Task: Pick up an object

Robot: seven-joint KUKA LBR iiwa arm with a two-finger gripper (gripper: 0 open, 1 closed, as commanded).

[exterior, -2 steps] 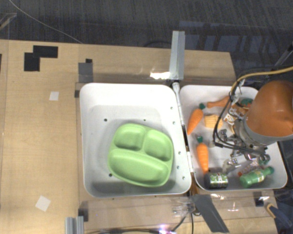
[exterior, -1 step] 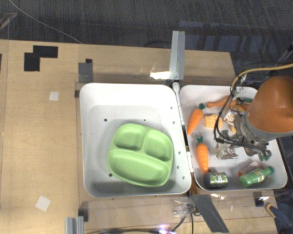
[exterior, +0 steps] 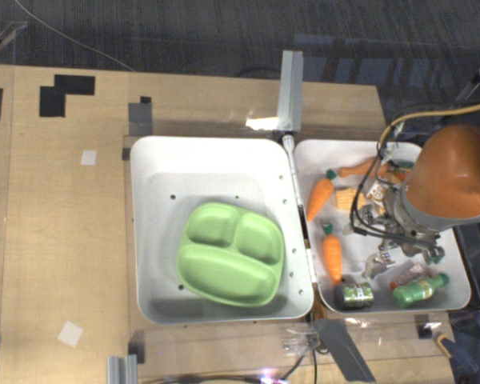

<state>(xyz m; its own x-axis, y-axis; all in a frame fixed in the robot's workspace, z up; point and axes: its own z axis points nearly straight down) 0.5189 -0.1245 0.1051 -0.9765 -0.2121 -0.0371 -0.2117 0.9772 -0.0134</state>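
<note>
Plate: green divided plate point(exterior: 230, 253) lay in the left bin point(exterior: 156, 214), well to the left of the gripper.
Carrots: one carrot point(exterior: 319, 198) lay up and left of the gripper, a second carrot point(exterior: 332, 259) just left of it, both loose in the right bin point(exterior: 461, 294).
Can: small can point(exterior: 356, 295) sat below and left of the gripper.
Gripper: gripper point(exterior: 388, 256) hung low over the right bin, its state hidden under the wrist, so I cannot tell whether it gripped anything.
Bottle: green bottle point(exterior: 418, 290) lay just below the gripper.
Progress: nothing looked lifted; judging by this, the pick was not yet done.
Surface: wooden bench point(exterior: 56, 238), dark carpet beyond.
</note>
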